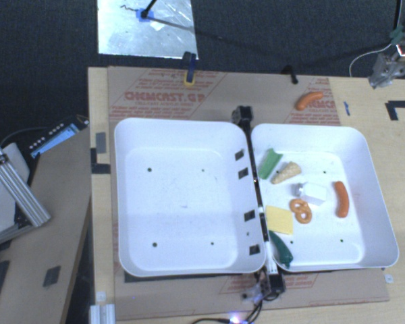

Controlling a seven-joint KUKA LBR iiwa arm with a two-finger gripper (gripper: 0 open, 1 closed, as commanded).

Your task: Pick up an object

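**Gripper unreadable; loose items crowd the right bin**

Gripper state cannot be told from this view: whether it is released, clenched or grasping anything is not something the camera settles.

Two shallow white bins sit side by side on a tan bench board (165, 93) printed with red lettering. Black clips (243, 173) run down the seam where the bins meet. Dark carpet (40, 46) surrounds the bench. A crinkled silver sheet (146, 19) lies on the carpet beyond the far edge, and a yellow-and-blue clamp (188, 69) sits at that edge. An aluminium rail (10, 181) leans at the left, and a small metal fixture (390, 63) with a white cable is at the upper right.

The left bin (182, 201) shows bare floor with a few dark dots. The right bin (381, 214), on the side the arm reaches in from, holds the pickable things. A green piece (268, 162) lies near the seam, just beside a beige wedge (285, 173). A white block (313, 195) touches a pretzel (300, 210). A yellow square (279, 219) lies near the pretzel, and an orange sausage (341, 199) lies further right. A dark green piece (281, 248) rests against the near corner by the seam. A second sausage (309, 100) lies on the board beyond the right bin.
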